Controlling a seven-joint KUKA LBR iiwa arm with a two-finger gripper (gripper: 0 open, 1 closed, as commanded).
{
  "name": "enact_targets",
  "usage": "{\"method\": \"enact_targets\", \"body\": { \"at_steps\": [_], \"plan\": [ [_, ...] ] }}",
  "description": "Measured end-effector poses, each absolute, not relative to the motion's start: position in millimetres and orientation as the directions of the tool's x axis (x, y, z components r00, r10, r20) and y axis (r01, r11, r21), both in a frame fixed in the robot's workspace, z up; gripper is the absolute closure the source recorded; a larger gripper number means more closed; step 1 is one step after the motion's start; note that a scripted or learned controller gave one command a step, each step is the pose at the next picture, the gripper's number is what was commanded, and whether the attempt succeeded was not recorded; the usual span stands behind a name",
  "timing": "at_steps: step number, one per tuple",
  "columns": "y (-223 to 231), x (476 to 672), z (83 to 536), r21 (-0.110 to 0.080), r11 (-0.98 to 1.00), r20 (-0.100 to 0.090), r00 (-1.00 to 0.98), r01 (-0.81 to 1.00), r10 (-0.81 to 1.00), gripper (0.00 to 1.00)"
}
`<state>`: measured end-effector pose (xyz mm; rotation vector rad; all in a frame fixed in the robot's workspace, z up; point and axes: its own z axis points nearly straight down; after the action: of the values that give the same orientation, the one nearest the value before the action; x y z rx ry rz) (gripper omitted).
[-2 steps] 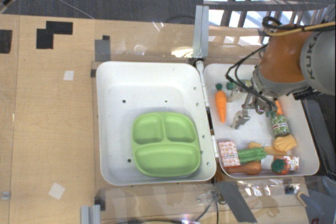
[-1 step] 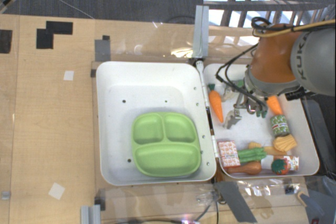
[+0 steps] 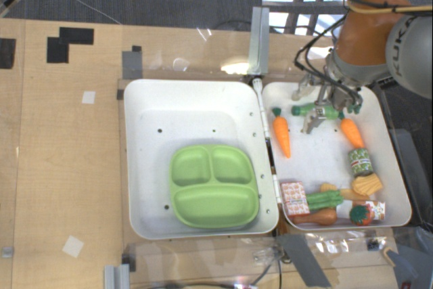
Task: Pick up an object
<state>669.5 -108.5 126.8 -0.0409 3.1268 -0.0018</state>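
I couldn't tell the gripper's (image 3: 316, 116) state above the right bin (image 3: 399, 176); between two carrots (image 3: 281, 135), I feared it closing on nothing.

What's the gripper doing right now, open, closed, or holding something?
Gripper: low over the right bin, between two carrots; open or closed cannot be told.

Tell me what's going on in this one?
A KUKA arm reaches from the right over the far end of the right bin, its gripper hovering between two toy carrots. Nothing is visibly held. More toy food lies along that bin's near edge. The left bin holds a green divided plate.
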Motion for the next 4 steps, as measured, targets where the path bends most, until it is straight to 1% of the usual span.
{"method": "enact_targets", "body": {
  "at_steps": [1, 2, 3, 4],
  "plan": [
    [-163.8, 616.1, 88.9, -0.002, 0.999, -0.012, -0.999, 0.05, 0.05, 0.0],
    [-160.9, 621.8, 105.0, -0.003, 0.999, -0.028, -0.999, 0.041, 0.041, 1.0],
    [-160.6, 621.5, 104.4, -0.002, 0.999, -0.026, -0.999, 0.041, 0.041, 0.0],
    [-187.2, 607.2, 88.8, -0.003, 0.993, -0.011, -0.993, -0.116, -0.116, 0.0]
  ]
}}
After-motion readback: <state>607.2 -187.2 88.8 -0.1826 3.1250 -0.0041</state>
